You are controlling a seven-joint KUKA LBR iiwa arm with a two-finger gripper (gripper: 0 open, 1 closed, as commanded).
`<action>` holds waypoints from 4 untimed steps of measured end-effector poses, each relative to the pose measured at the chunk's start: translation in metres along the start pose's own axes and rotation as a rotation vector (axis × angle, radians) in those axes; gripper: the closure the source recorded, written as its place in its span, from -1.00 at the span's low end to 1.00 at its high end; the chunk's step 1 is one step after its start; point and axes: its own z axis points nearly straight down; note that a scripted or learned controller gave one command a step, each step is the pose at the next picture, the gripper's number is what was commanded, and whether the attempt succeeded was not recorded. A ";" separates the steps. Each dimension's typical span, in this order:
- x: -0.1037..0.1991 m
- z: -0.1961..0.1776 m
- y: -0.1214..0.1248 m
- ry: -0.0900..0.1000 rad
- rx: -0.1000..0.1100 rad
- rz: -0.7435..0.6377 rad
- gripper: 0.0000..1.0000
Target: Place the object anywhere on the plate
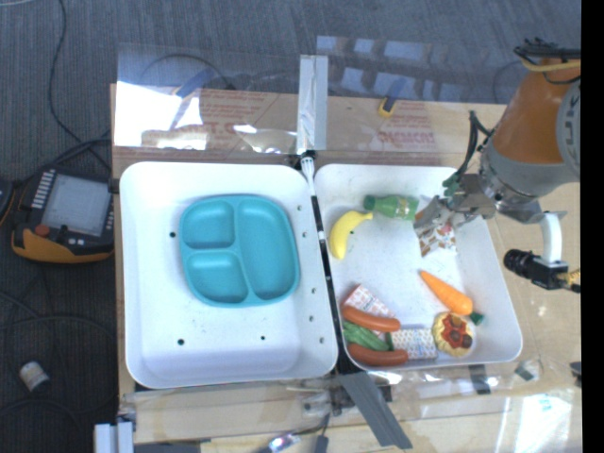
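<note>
Camera view: divided teal plate [238, 250], left bin [142, 347].

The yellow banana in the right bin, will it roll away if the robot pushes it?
The yellow curved plastic banana probably spins or slides rather than rolls, being bent. It looks smooth and glossy, so likely slippery. It seems a light toy.

The plate [238, 250] lies in the left bin [151, 347]. The right bin [505, 319] holds the rest: a bottle [392, 206] at the back with a banana [345, 230] just left of it, a carrot [446, 293] toward the right, and two sausages [372, 319] beside a pizza slice [453, 333] along the front. The end effector [444, 217] hangs over the right bin's back right part.
</note>
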 end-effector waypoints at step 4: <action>0.228 0.021 -0.001 0.000 0.002 -0.013 -1.00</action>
